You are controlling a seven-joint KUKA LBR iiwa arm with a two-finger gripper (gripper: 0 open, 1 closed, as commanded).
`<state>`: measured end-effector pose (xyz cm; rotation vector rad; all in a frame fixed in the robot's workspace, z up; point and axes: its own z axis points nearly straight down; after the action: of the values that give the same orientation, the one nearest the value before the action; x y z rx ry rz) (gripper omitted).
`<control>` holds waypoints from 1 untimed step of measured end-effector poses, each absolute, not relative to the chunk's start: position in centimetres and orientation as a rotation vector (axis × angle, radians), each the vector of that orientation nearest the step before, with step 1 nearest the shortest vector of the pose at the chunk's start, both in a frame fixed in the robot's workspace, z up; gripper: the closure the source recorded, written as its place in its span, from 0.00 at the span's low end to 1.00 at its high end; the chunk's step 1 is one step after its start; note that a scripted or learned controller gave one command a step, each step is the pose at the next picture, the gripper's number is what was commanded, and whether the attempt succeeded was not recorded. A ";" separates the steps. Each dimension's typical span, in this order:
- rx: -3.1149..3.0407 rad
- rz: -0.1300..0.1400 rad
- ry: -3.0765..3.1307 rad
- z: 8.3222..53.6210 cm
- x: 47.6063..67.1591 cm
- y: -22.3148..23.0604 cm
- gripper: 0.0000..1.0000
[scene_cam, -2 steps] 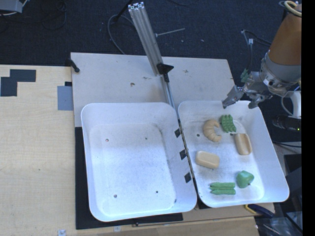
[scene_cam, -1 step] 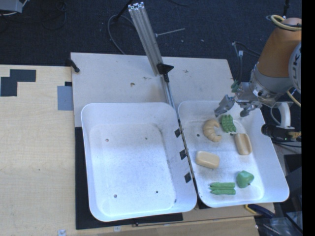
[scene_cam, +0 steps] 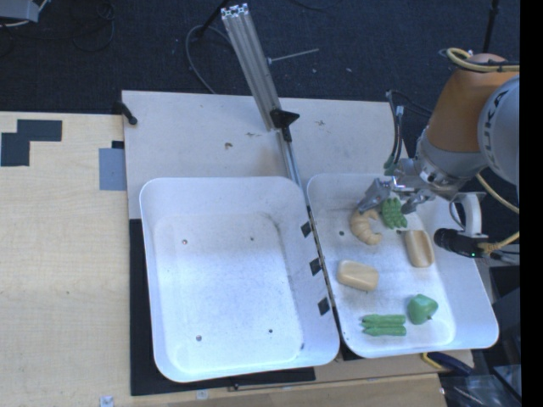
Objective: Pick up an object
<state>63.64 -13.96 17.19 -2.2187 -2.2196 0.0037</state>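
1. A grey robot arm with an orange band reaches in from the three o'clock side, above two shallow white bins that sit side by side on a bench.
2. The gripper (scene_cam: 389,200) hangs low over the upper part of the right bin (scene_cam: 475,329). Its metal fingers (scene_cam: 371,200) appear spread, with a green leafy toy (scene_cam: 393,214) right at their tips. I cannot tell whether the toy is truly between them or just under them, so I read the gripper as released, not yet grasping.
3. A tan croissant toy (scene_cam: 366,227) lies touching the green toy, at about seven o'clock from the gripper.
4. A tan bread stick (scene_cam: 417,248) lies near, at about five o'clock from the gripper.
5. Farther toward six o'clock lie a pale yellow block (scene_cam: 357,275), a green pea pod (scene_cam: 383,325) and a green pepper (scene_cam: 422,309).
6. The left bin (scene_cam: 170,202) sits at nine o'clock.
7. To do this step well, I judge the fingers should straddle the green toy alone, keep clear of the croissant, close fully, then lift straight up.
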 end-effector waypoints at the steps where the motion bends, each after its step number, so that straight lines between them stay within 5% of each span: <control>1: -2.217 0.004 -2.220 12.8 63.8 -13.6 0.00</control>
<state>63.84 -13.55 12.83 -2.2174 -2.2204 0.0040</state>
